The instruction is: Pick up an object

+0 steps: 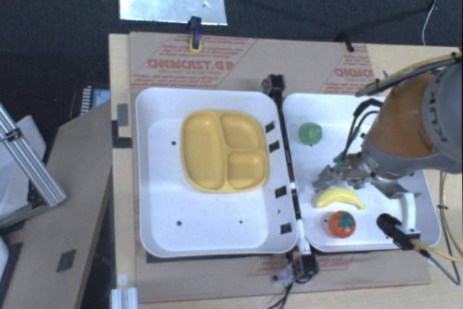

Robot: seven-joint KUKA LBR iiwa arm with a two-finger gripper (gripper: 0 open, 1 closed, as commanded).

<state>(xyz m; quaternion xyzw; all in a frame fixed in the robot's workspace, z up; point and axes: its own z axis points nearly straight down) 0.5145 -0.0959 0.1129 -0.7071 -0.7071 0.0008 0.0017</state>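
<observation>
- The surface point(239, 54), a cardboard-covered bench on dark carpet, is carrying two shallow white bins side by side; the arm is reaching into the right bin point(329, 106) from the right.
- The claw point(334, 176) is sitting low in the right bin, just above the banana point(338, 197). Whether it is apart or together cannot be told from this angle; the wrist is covering most of it.
- Nothing is showing as held. The task is judged to be at the approach stage: no object is lifting off the bin floor, so the grasp and the lift are both remaining.
- The banana is lying flat just beside the claw and is looking like the likeliest target. The tomato point(342, 223) is resting just below it, near the bin's front wall.
- The green ball point(310, 133) is lying apart, toward the bin's far left side.
- The left bin point(155, 177) is holding a yellow divided plate point(223, 151), well clear of the arm.
- The tomato's closeness to the banana is risking a nudge on descent.
</observation>
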